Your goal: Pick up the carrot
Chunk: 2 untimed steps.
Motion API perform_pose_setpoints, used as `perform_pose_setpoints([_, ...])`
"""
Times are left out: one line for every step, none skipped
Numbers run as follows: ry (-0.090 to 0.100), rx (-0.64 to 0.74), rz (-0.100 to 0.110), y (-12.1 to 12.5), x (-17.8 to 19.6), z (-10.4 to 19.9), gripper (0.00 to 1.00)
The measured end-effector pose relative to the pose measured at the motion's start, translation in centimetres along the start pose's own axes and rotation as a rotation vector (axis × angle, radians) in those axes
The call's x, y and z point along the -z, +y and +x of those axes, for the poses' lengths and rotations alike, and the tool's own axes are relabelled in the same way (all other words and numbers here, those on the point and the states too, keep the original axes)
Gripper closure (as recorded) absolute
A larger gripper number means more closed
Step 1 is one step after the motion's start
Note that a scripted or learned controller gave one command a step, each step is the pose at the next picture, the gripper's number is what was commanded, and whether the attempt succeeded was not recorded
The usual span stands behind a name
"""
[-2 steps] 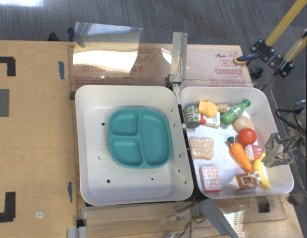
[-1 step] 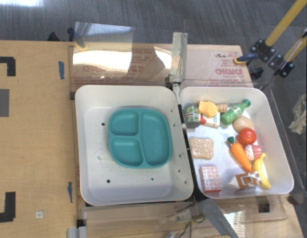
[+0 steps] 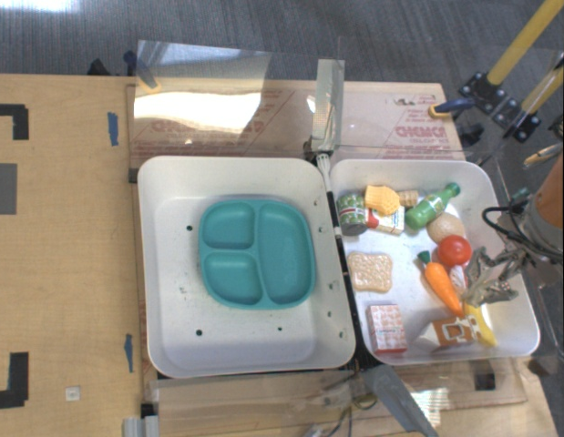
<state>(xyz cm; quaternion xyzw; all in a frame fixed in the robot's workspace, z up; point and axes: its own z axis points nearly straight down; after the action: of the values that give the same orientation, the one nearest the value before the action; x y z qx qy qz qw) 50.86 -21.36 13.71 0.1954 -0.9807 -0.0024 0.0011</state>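
Carrot (image 3: 442, 286) lies in the right bin (image 3: 514, 215), slanting, leafy end toward the tomato (image 3: 454, 249) just above it and tip toward the bottom wall. Gripper (image 3: 494, 281) sits low just beside the carrot on its right, apparently lined up for a side approach — whether it is open or closed, I cannot tell. Room is tight: a yellow piece (image 3: 482, 324) and an orange-white box (image 3: 453, 332) crowd the tip. The bare floor left of the carrot, toward the cracker (image 3: 370, 271), looks like the freest side. Left bin holds a teal tray (image 3: 258, 252), well apart.
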Motion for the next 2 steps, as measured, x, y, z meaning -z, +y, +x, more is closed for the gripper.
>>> perform_pose_setpoints([-0.014, -0.175, 0.012, -3.3, 12.1, -5.9, 1.0])
perform_pose_setpoints([-0.02, -0.174, 0.014, -3.3, 13.1, -6.1, 1.0])
